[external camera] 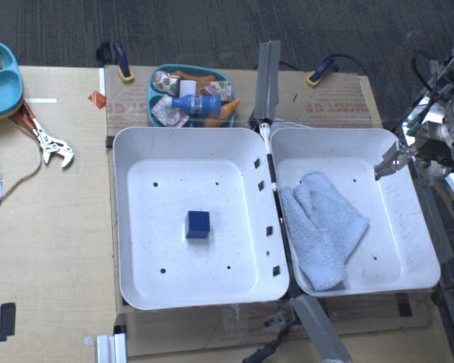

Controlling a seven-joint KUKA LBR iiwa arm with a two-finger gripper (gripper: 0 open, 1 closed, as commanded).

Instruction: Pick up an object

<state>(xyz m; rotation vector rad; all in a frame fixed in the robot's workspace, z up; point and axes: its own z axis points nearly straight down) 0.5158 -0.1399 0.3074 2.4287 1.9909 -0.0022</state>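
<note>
Camera view had the gripper [390, 165] at the right bin's [416, 274] far right edge, holding nothing, well apart from anything I could grab. I couldn't tell how it was set. A blue cube [198, 224] sat alone near the middle of the left bin [129, 203], clear on every side, so I judged it the easy target. A light blue towel [321, 229] lay crumpled in the right bin, closer to the arm but floppy, likelier to slip.
</note>
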